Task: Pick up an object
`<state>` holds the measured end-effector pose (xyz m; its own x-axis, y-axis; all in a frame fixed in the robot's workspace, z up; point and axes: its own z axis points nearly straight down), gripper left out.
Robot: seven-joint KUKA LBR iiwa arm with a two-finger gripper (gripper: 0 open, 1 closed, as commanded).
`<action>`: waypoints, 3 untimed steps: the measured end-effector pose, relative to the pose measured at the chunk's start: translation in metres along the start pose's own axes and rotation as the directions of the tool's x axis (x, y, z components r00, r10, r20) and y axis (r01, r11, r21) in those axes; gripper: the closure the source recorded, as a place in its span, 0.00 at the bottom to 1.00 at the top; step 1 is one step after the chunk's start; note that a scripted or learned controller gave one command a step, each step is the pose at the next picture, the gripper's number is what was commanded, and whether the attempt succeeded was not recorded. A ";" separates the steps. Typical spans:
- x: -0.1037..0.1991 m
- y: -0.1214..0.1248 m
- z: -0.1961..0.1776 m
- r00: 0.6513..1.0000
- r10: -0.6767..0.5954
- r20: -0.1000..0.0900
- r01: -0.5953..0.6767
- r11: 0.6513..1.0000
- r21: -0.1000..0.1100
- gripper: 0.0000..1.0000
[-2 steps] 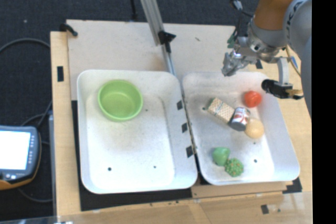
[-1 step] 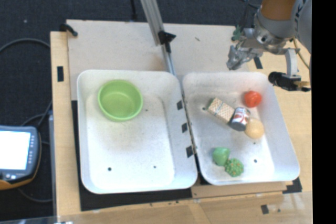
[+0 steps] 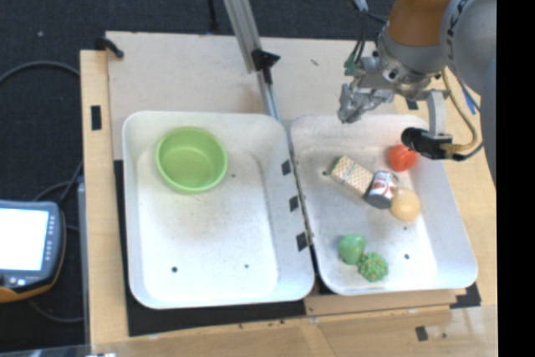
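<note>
Plenty to choose from in the right bin (image 3: 443, 263), and that's the trouble. Near the middle lies a patterned block (image 3: 350, 174), tilted, with a small can (image 3: 382, 189) touching its lower end and a pale yellow ball (image 3: 405, 206) pressed against the can on the other side. Three things in one tight row: reach for any of them and a finger could land on its neighbour, pushing the lot aside instead of closing round one. The can and the ball look round and likely to roll off at a nudge.

Toward the bin's near edge, a green pepper-like piece (image 3: 352, 247) and a knobbly green broccoli piece (image 3: 373, 266) sit just beside each other. Same worry there. The red tomato (image 3: 402, 157), by the right edge, is more alone, but a black part of the arm sits right next to it.

The gripper (image 3: 352, 107) hangs above the right bin's far edge, near its far-left corner, nothing between its fingers; whether they're apart or together I can't tell from here. Straight down from there means rim, not object.

Over in the left bin (image 3: 217, 263), a green bowl (image 3: 191, 160) sits alone near the far-left corner.
</note>
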<state>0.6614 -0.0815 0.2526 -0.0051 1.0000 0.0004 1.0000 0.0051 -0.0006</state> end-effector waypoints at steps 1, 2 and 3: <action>0.060 -0.003 0.005 1.000 -0.002 -0.001 0.002 1.000 0.000 1.00; 0.109 -0.006 -0.001 1.000 -0.002 -0.001 0.002 1.000 -0.003 1.00; 0.166 -0.021 -0.006 1.000 -0.003 -0.002 0.003 1.000 0.000 1.00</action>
